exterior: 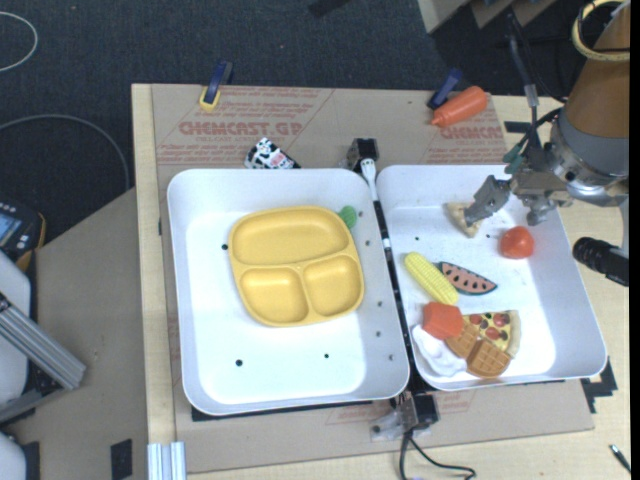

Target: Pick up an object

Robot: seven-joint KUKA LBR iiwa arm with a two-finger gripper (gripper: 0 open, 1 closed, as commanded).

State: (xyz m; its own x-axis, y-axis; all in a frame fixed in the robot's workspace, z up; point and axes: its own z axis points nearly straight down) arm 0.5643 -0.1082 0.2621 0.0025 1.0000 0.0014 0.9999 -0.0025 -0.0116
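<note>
My gripper (514, 206) hangs over the back of the right bin (572, 298), open, with nothing between its fingers. A small tan piece (462, 218) lies just left of the left finger (488, 199). A red tomato (516, 241) sits just in front of the gripper. Further forward in the same bin lie a yellow corn cob (430, 276), a watermelon slice (469, 279), a red block (441, 319), a pizza slice (497, 324), a waffle (483, 353) and a white piece (434, 354).
The left bin (200, 298) holds a yellow divided plate (297, 265) with a small green piece (347, 215) at its back right corner. On the board behind the bins are an orange clamp (460, 106), a blue and yellow clamp (212, 86) and a black-and-white toy (268, 155).
</note>
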